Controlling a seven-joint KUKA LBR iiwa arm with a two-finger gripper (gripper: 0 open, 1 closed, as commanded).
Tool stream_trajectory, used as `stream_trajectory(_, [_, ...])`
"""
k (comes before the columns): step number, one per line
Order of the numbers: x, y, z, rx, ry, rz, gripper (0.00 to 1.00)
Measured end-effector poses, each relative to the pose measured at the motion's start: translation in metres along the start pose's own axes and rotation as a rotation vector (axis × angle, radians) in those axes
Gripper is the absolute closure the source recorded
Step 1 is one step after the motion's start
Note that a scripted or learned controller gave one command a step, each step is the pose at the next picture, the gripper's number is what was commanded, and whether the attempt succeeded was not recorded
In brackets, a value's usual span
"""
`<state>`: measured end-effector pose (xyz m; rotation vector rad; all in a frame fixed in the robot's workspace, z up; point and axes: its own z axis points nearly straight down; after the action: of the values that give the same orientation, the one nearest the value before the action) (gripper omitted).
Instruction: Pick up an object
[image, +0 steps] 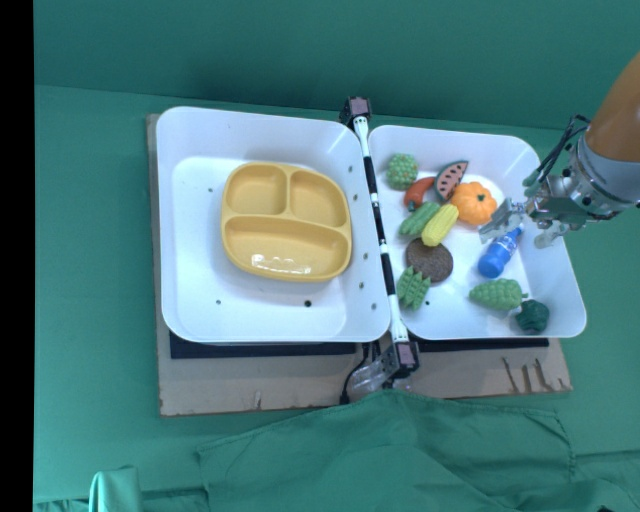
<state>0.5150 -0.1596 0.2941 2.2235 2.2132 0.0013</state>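
Observation:
The right bin (545, 165) holds several toy foods: an orange pumpkin (474, 203), a watermelon slice (452, 178), a yellow corn cob (439, 225), a brown disc (429, 260), a blue bottle (497, 253), a light green bunch (497, 294) and a dark green broccoli (532, 316). My gripper (523, 228) hangs over the right side of this bin, just above the blue bottle's cap end. Its fingers (497, 222) are spread open and nothing is held between them.
The left bin (200, 290) carries a yellow divided plate (287, 220). A black-and-white divider (375, 220) runs between the bins. More green toys (412, 287) lie near the divider. Green cloth (400, 450) is bunched in front of the bench.

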Motion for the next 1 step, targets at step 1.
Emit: stream_trajectory(1, [0.0,0.0,0.0,0.0,0.0,0.0,0.0])
